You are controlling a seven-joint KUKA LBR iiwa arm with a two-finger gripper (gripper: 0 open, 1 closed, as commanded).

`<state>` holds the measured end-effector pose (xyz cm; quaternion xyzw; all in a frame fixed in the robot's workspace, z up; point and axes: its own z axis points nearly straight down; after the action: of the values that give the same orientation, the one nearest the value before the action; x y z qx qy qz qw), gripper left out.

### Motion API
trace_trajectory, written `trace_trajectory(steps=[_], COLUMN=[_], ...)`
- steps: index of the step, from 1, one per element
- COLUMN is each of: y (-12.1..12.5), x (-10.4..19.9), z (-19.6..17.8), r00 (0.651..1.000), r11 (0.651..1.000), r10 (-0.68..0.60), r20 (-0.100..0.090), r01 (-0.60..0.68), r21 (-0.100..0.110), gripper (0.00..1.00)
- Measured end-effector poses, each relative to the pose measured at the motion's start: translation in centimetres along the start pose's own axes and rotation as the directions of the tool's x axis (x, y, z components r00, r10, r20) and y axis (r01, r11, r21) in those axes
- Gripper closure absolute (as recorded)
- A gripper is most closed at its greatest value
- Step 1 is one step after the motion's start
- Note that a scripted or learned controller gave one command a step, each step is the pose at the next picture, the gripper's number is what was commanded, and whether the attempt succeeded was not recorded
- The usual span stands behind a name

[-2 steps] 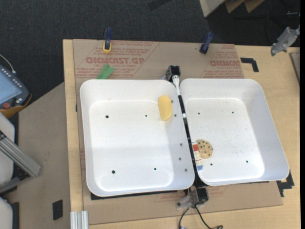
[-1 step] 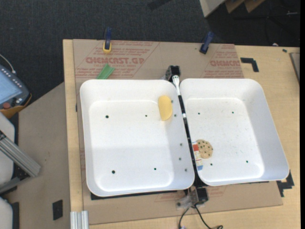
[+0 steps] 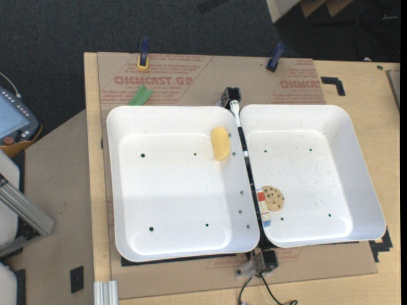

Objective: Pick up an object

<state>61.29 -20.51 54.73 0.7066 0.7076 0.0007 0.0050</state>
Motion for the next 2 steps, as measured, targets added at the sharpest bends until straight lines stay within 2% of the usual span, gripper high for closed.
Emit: trace_trajectory(steps=[1,2], y=[1.5,-0.6], x=[4.5,10.5], z=[11.9,16.8], r00=[1.000,1.000], r11=[1.000,1.000], r10=[-0.003,-0.003], r20=[-0.010,-0.009], r01=[0.003,0.004], r21=[0.020,0.016], gripper=[1.00,1.00])
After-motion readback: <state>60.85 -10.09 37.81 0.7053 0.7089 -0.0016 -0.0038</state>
